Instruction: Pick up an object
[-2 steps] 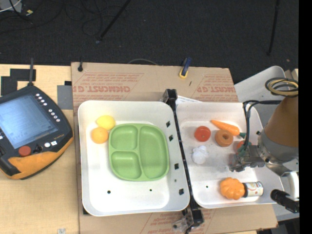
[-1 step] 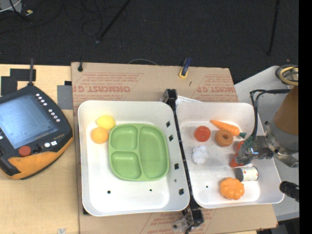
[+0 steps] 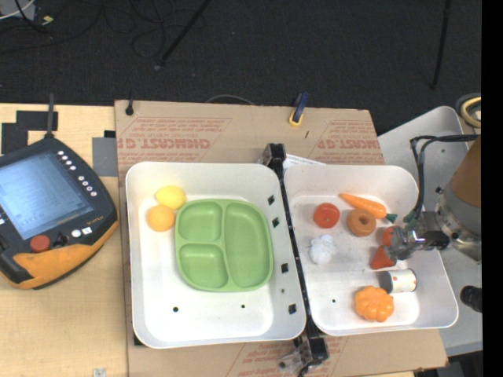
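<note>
We see the pincer [image 3: 402, 240] low over the right edge of the right bin [image 3: 428, 314], reaching in from the right. Its dark tip blurs into the things beneath it, so we cannot tell how it is set.

A red piece [image 3: 383, 257] lies directly at the pincer's tip, touching it or just under it; we cannot tell whether it is held. Just left of the pincer sits a brown ring-shaped doughnut [image 3: 361, 224], and up and to the left of it lies a carrot [image 3: 363, 204]. Just below the pincer lies a small white cylinder with a dark end [image 3: 403, 280], and farther below and a little left sits an orange pumpkin-like object [image 3: 372, 303]. Well to the left of the pincer are a red tomato [image 3: 326, 215] and a whitish lump [image 3: 321, 250].

Far to the left, in the left bin [image 3: 157, 320], we see a green divided plate [image 3: 223, 244], with a lemon [image 3: 169, 196] and an orange [image 3: 160, 217] beside it.
</note>
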Action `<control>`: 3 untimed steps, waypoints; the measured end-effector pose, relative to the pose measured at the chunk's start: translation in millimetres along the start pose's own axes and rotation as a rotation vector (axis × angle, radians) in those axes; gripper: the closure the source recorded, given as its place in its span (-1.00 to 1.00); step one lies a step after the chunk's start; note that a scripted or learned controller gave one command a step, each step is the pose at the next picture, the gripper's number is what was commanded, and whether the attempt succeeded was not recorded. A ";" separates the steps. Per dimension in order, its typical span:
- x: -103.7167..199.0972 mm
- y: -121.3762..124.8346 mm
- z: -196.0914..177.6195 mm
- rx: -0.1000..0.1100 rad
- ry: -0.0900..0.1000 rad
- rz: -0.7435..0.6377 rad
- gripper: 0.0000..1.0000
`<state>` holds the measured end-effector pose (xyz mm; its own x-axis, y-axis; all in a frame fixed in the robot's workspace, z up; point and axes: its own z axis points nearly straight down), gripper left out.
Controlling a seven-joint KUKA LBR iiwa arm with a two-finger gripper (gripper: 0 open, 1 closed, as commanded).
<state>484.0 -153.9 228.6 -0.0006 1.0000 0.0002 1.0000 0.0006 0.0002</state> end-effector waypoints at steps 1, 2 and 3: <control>51.0 11.0 11.3 0.004 0.002 -0.002 1.00; 102.0 24.3 19.6 0.004 0.002 -0.002 1.00; 149.2 43.0 18.7 0.003 0.001 -0.003 1.00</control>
<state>526.9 -4.7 209.9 -0.0032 1.0000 0.0014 1.0000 0.0032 -0.0029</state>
